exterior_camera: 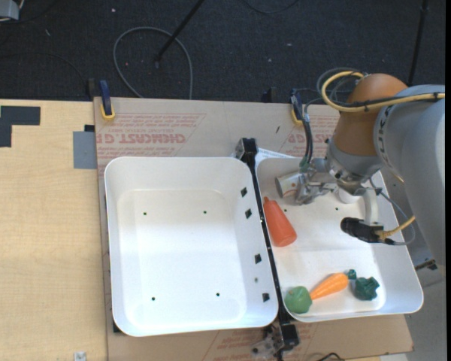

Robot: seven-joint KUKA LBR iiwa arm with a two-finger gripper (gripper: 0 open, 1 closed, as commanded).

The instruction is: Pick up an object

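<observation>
Nearest in the right bin [406, 307] lie one green ball [298, 299] and one toy carrot [337, 283] with green leaves. Farther back, one orange cone [278, 222] rests against the divider. Beyond it the jaws [307, 189] hang low over the bin floor; their opening is hard to make out. The left bin [120, 239] sits on the counter [37, 239]. Cardboard [165, 135] behind shows mirrored print, seemingly "CHEMCRAFT".

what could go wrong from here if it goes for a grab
The gripper sits near the back wall of the right bin, away from everything, so closing here would likely catch nothing. The orange cone lies against the divider, leaving little room beside it. The green ball and toy carrot touch, so one may get nudged.
</observation>
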